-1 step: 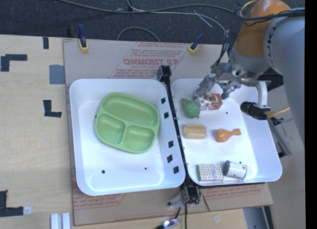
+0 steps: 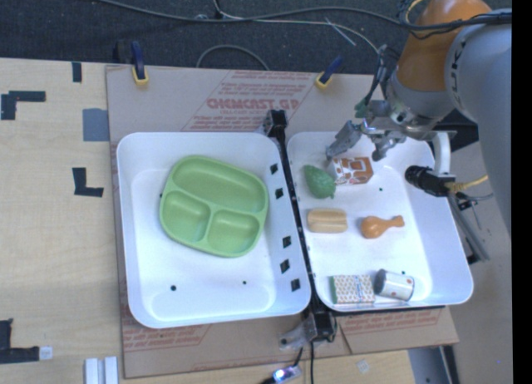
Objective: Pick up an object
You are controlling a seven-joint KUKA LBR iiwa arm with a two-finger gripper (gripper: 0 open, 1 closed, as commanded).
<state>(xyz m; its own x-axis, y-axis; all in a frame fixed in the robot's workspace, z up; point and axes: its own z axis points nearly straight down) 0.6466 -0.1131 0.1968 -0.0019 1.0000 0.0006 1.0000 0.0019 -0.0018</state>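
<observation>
My gripper (image 2: 362, 143) hangs over the back of the right bin (image 2: 432, 233), its fingers (image 2: 343, 140) spread open with nothing between them. Just below it lies a small orange-and-white carton (image 2: 352, 170). A green leafy vegetable toy (image 2: 318, 181) sits to the carton's left. Nearer the front lie a tan bread roll (image 2: 327, 221) and an orange drumstick (image 2: 380, 225). At the bin's front edge are a green-and-white box (image 2: 352, 289) and a small silver can (image 2: 394, 285).
The left bin (image 2: 141, 274) holds a light green divided plate (image 2: 214, 205). A black divider (image 2: 287, 208) runs between the two bins. Clamps (image 2: 137, 69) and cables lie at the bench's back edge. The arm's orange band (image 2: 436, 25) looms at the upper right.
</observation>
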